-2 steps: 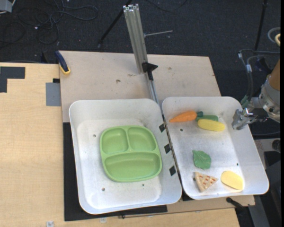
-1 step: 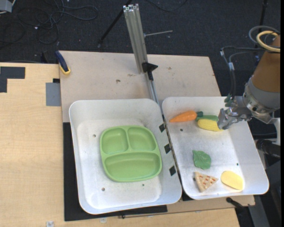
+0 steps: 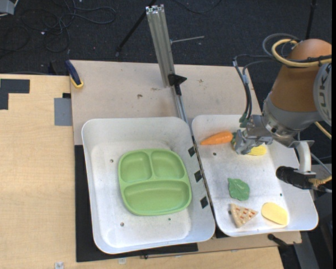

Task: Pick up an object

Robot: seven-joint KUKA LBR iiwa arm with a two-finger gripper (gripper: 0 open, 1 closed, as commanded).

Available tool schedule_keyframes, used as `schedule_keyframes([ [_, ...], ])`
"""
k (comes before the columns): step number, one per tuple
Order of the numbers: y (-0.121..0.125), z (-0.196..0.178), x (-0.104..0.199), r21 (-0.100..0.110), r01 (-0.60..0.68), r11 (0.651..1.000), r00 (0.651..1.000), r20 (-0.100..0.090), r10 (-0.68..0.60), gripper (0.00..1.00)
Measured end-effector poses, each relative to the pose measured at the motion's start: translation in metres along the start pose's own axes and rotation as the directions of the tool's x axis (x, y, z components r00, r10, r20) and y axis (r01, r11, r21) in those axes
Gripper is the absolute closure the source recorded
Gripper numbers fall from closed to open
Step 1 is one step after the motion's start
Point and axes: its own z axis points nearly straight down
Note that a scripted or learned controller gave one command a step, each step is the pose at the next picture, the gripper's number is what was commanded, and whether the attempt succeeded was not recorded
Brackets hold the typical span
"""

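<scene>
In the right bin lie an orange carrot at the far left, a green leafy piece in the middle, a pizza slice and a yellow oval piece near the front. A second yellow piece sits at the back, partly hidden under my gripper. The gripper is low over the bin's back part, just right of the carrot's thick end and touching or almost touching the yellow piece.
The left bin holds a green divided plate. A metal post rises behind the bins. A black clamp juts over the right bin's right rim. Black clips line the seam between the bins.
</scene>
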Motion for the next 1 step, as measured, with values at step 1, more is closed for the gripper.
schedule_keyframes([
  [1, -0.0007, 0.0062, 0.0548, 0.001, 0.001, 1.0, 1.0, 0.0, -0.001, 1.0],
])
